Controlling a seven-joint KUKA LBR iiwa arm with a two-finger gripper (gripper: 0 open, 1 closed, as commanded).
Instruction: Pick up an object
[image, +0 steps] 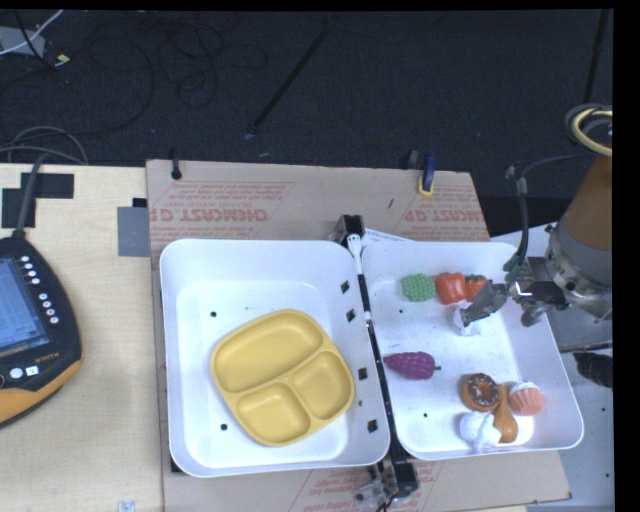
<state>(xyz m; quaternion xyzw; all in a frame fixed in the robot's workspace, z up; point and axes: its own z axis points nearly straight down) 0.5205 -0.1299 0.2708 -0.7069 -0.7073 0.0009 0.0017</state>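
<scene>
Since any toy will do for the pick, the likeliest candidate is the orange-red carrot, which lies toward the far side of the right bin, its long axis running left to right, with a green bumpy vegetable touching its left end. The claw hangs just to the right of it and slightly nearer, low over the bin floor, so the carrot sits just beside the fingertips on their far-left side; whether it is touching them I cannot tell. How far the claw is open cannot be made out from this slant either, and nothing is visibly held between its tips. In my judgement a short shift to the far left, with the fingers set across the carrot's narrow width, is what the coming move turns on.

Further out in the same bin, a purple grape bunch lies near the middle divider, well apart from the claw. At the near right corner a chocolate doughnut, a pink cupcake and a white and orange toy crowd together.

To the left, the other bin holds a yellow divided plate, set at a slant. Both bins rest on cardboard laid over the bench.
</scene>
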